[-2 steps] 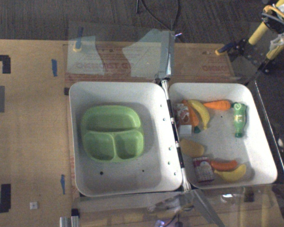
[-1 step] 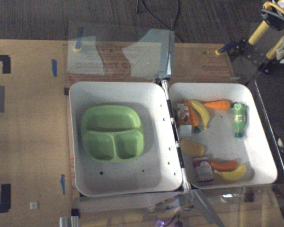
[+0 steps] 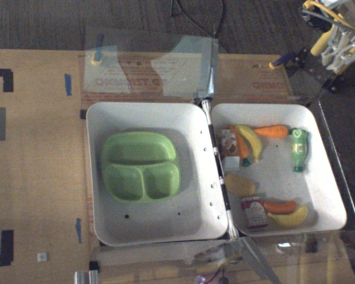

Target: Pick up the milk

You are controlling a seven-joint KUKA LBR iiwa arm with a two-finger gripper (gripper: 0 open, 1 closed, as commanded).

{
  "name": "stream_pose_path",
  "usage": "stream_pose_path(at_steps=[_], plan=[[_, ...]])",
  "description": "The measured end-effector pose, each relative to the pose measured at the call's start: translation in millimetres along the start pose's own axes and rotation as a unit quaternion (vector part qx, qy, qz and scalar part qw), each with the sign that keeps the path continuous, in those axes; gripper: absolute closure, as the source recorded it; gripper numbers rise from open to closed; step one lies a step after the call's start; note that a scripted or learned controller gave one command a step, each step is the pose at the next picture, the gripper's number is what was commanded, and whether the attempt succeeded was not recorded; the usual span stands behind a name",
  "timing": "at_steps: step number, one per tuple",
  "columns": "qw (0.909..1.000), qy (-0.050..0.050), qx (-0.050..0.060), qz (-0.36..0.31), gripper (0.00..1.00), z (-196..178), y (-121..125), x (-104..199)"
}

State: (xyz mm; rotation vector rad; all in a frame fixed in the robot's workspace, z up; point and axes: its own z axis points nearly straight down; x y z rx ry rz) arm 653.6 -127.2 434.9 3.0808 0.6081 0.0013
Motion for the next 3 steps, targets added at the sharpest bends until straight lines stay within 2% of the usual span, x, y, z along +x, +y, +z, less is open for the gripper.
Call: stream_pose_path(at_steps=[1,2,3], plan=[[1.0000,0.000,0.000,-0.001,0.00,0,-1,1],[0.9998,-0.002,0.002,0.018,0.00,47,13,-6],[0.9998,-0.001,0.002,0.018,0.00,47,13,-6]])
